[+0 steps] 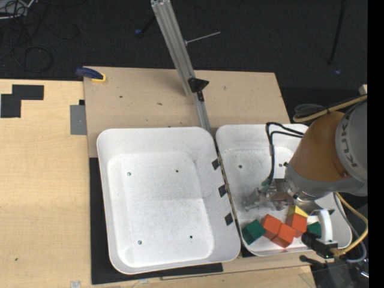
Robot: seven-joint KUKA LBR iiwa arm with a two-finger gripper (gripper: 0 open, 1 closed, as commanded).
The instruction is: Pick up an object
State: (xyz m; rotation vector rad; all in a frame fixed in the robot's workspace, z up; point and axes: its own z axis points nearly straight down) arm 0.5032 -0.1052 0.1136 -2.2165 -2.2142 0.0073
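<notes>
Lying below jaws [259, 198]: orange block [273, 225]

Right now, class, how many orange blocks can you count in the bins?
2, both in the right bin, near its front: one orange block beside the green block, another just right of it. The arm may hide more.

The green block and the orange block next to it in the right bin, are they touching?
Touching. The camera view shows the green block pressed against the orange block in the right bin, with no white floor between them.
</notes>
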